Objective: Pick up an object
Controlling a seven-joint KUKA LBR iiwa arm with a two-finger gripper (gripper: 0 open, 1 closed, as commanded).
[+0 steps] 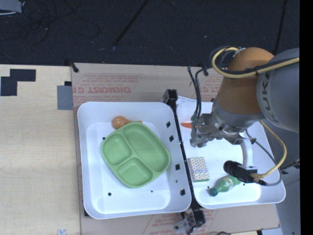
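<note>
My gripper (197, 140) hangs over the left part of the right bin (274, 192), close to the divider between the bins. Just behind it and to its left lies a small orange thing (186, 125), partly hidden by the gripper. A small patterned box (198, 168) lies flat in front of the gripper, apart from it. At the bin's front a green bottle (223, 185) lies on its side.
The left bin (90, 180) holds a green divided plate (135, 153) with a yellow-orange rounded thing (120, 122) behind it. The arm covers the back right of the right bin. Cardboard lies under both bins.
</note>
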